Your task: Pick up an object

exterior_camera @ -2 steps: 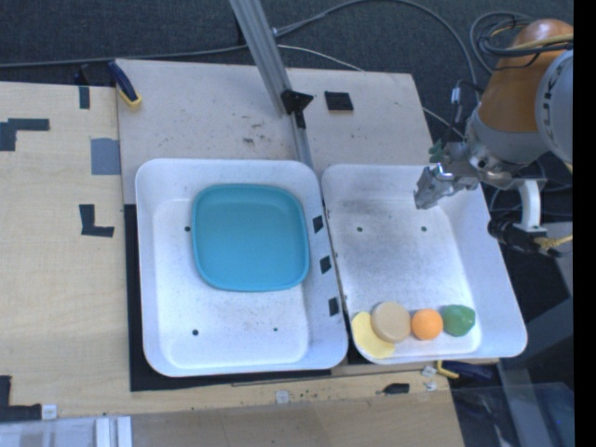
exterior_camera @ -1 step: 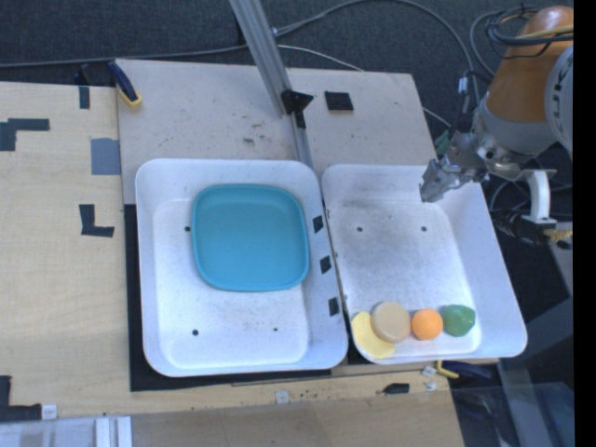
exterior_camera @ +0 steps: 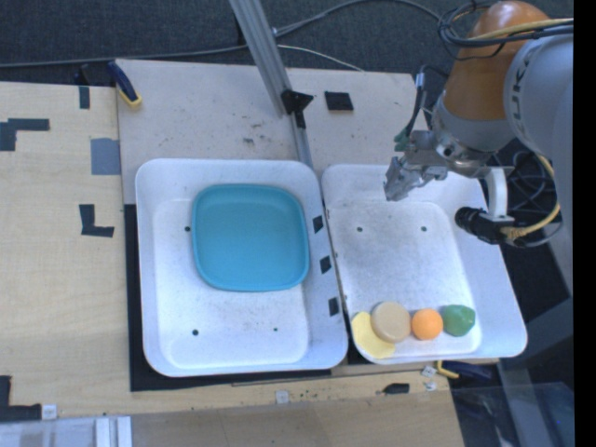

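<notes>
Over the far end of the right bin [exterior_camera: 484, 277], the tool [exterior_camera: 399, 186] hangs at the end of the grey arm [exterior_camera: 494, 73], which reaches in from the right with its orange band above the wrist. Whether the tool is apart or together I cannot tell; its tip is dark and small against the speckled white floor, and nothing shows clamped in it.

The objects lie well apart from the tool, in a row along the near wall of the same bin. From left to right they are a flat yellow piece [exterior_camera: 365, 340], a tan round disc [exterior_camera: 391, 321] resting partly on it, an orange ball [exterior_camera: 426, 324] just beside the disc, and a green object [exterior_camera: 457, 319] touching or nearly touching the ball.

The left bin [exterior_camera: 158, 277] holds a blue square plate [exterior_camera: 250, 237], lying flat near its middle. Both bins sit side by side on the worktop [exterior_camera: 56, 250]. A slanted metal bar [exterior_camera: 265, 40] crosses above the far edge between them.
</notes>
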Robot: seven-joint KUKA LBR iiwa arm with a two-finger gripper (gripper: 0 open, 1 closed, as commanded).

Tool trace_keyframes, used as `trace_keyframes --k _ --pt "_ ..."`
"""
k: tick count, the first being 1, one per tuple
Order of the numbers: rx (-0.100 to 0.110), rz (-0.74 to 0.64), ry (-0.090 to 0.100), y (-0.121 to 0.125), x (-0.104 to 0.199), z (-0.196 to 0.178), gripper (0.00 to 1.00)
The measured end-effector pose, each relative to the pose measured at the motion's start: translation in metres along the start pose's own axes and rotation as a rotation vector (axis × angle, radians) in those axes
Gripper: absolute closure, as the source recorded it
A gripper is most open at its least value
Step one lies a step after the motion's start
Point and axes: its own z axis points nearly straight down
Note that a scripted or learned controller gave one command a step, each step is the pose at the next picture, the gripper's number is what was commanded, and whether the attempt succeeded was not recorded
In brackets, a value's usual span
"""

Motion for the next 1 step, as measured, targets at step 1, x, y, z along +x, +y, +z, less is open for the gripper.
trace_keyframes --k 1 --pt "0.0 0.0 0.0 0.01 0.0517 -0.0097 1.0"
